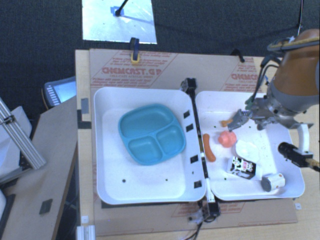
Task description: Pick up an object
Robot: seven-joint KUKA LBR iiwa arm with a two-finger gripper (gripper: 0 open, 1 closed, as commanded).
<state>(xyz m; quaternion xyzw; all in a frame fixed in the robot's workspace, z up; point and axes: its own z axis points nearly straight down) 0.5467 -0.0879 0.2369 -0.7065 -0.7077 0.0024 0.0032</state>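
Looking down on the bench, we see two shallow white plastic bins: the left bin [107, 149] holds a smooth teal three-compartment plastic plate [151, 133], rounded at its corners and lying flat near the middle. The right bin [295, 186] holds the small things. A slim orange sausage-shaped piece [209, 148] lies by the bin's left wall, its long axis running far to near, leaning a little rightward at the near end. Just right of it sits a round pink ball-like object [227, 139]. Nearer us lie a flat black-and-white printed carton [243, 167] and a stubby grey cylinder with a white end [272, 181], on its side. The grey two-finger gripper [240, 119] hangs over the bin's far part, just beyond the pink object; we cannot tell how its claw stands.
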